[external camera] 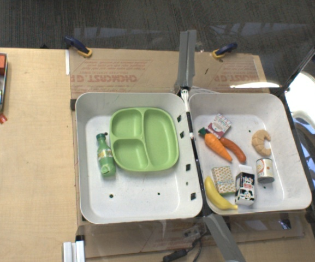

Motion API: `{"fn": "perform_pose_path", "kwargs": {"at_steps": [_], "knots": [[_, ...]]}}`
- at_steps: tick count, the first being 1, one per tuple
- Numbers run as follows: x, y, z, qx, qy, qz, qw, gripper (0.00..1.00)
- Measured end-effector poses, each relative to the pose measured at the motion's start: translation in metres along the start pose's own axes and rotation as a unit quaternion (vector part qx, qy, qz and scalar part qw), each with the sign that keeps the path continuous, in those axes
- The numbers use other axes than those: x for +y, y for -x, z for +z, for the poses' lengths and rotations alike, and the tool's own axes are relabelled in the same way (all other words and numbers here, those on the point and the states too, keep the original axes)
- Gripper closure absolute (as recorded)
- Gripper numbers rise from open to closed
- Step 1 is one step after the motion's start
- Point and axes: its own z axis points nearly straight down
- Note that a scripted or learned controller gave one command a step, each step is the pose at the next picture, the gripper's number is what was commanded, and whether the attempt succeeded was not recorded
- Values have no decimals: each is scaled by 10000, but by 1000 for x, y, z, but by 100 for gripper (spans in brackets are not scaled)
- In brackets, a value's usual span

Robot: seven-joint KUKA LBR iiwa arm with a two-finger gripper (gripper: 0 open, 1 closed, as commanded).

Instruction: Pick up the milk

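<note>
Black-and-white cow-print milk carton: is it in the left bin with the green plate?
No, the black-and-white cow-print milk carton stands in the right white bin, beside the yellow banana.

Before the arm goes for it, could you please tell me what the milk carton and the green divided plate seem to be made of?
Milk carton: likely printed cardboard or plastic toy; boxy, black-and-white cow print, matte look. Green divided plate: probably moulded plastic; uniform colour, rounded compartment ridges, soft sheen.

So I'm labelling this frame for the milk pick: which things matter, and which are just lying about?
For the job:
milk carton
right bin

Lying about:
banana
carrot
croissant
can
green bottle
green plate
</note>
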Motion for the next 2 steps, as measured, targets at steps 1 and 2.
{"fn": "perform_pose_path", "kwargs": {"at_steps": [1,2], "knots": [[15,-76,-14,9,-5,-17,10000,100],[14,-77,-21,-12,-7,-49,10000,100]]}}
